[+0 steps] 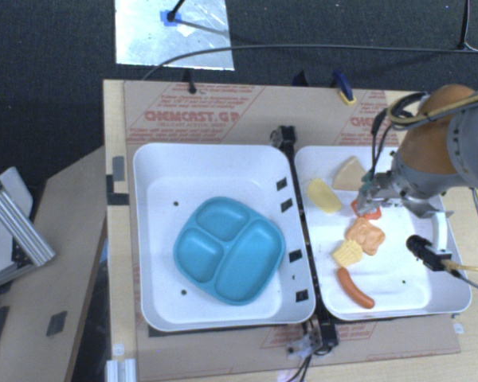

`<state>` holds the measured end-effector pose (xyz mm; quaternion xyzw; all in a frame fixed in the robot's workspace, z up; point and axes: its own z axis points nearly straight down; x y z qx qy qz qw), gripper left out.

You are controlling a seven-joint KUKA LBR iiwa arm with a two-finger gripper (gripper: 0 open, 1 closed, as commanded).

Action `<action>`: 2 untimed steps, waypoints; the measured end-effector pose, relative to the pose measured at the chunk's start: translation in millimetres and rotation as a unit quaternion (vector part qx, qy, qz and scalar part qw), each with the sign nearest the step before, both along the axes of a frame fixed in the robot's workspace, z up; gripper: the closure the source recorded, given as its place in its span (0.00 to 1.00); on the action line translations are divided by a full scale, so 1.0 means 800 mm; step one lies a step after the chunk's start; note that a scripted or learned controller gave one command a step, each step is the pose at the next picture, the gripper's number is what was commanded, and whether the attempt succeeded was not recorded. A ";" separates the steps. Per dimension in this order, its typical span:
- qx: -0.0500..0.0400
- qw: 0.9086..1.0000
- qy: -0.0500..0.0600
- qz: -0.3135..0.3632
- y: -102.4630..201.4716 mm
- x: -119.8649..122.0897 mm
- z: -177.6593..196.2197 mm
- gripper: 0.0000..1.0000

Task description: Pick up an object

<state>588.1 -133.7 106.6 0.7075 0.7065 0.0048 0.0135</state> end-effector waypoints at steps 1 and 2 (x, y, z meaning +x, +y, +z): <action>0.005 1.000 0.009 0.003 0.005 0.006 0.080 1.00; 0.005 1.000 0.009 0.003 0.001 -0.001 0.155 1.00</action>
